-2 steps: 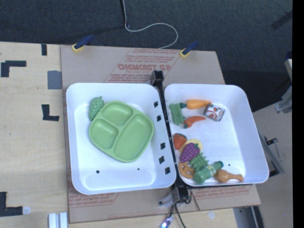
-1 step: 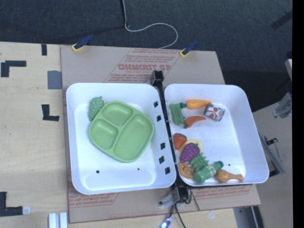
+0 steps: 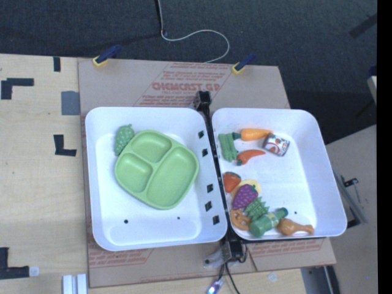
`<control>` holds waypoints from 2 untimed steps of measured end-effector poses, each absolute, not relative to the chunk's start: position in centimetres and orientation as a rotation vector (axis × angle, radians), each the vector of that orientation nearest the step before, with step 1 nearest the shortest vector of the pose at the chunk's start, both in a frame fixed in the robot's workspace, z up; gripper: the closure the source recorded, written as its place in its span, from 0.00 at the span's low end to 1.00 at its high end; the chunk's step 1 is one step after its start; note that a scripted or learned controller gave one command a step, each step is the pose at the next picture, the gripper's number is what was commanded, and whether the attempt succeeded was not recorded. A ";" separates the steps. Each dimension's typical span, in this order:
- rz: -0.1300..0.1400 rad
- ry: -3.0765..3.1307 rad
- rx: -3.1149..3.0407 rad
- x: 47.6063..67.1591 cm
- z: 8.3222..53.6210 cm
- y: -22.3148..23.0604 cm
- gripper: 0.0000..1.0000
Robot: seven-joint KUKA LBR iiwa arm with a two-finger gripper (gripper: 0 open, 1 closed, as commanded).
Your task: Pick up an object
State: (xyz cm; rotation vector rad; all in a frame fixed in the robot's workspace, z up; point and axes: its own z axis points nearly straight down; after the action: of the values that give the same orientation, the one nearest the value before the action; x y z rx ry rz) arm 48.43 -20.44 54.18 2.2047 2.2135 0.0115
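- Orange toy (image 3: 295,228) and green toy (image 3: 264,225) lie by the near rim of the right bin (image 3: 318,164), close to the purple grapes (image 3: 244,196).
- Carrot (image 3: 254,134) and small can (image 3: 275,144): far end of the same bin.
- Green plate (image 3: 158,169): left bin (image 3: 101,164).
- Claw state: cannot tell.

You cannot assess arm pose, wrist angle or gripper state at this moment, as the camera view gives no basis for judging them. You can log no contact, grasp or reach for the gripper.
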 end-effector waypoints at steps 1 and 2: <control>-0.001 2.222 2.217 48.5 54.3 -20.5 1.00; -0.009 2.226 2.231 48.3 43.8 -22.4 1.00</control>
State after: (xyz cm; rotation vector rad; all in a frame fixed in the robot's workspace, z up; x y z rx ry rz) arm 48.31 -22.41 43.81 2.2307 2.2260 -0.0091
